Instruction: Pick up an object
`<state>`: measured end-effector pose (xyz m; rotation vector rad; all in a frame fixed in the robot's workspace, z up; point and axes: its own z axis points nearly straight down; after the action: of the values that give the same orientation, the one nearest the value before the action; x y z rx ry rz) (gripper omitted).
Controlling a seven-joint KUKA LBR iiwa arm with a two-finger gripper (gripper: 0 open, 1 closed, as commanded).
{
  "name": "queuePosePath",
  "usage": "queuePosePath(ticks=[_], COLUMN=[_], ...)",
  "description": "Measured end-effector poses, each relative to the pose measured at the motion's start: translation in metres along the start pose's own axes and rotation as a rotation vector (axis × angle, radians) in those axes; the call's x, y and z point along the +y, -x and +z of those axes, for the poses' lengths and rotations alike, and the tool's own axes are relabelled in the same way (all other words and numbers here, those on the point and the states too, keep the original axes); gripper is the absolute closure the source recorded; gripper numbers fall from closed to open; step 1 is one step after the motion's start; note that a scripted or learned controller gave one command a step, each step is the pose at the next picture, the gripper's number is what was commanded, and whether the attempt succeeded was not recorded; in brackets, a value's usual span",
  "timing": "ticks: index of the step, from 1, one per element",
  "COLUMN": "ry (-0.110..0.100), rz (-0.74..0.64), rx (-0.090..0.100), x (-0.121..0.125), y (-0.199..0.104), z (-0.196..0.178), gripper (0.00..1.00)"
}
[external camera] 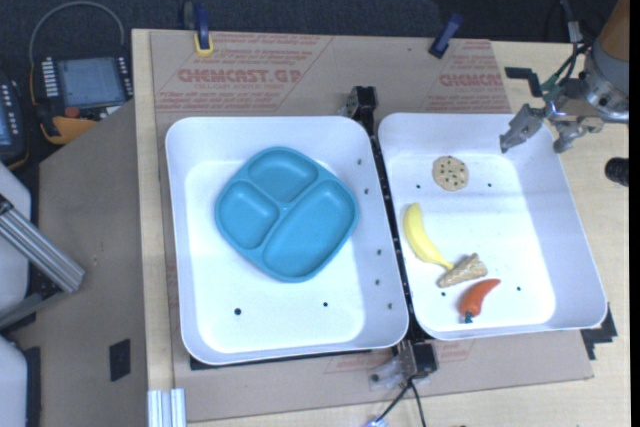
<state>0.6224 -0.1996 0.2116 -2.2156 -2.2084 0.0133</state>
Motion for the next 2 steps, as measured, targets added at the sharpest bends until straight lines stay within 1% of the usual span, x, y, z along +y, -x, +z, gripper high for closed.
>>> queuePosePath(ticks=[1,2], ry=[0.015,0.010], rz=[-0.004,-0.003], rx=[-0.003,-0.002], x=[0.003,0.010], y=[-0.001,0.005], z=[-0.010,0.049], gripper=[0.00,0.00])
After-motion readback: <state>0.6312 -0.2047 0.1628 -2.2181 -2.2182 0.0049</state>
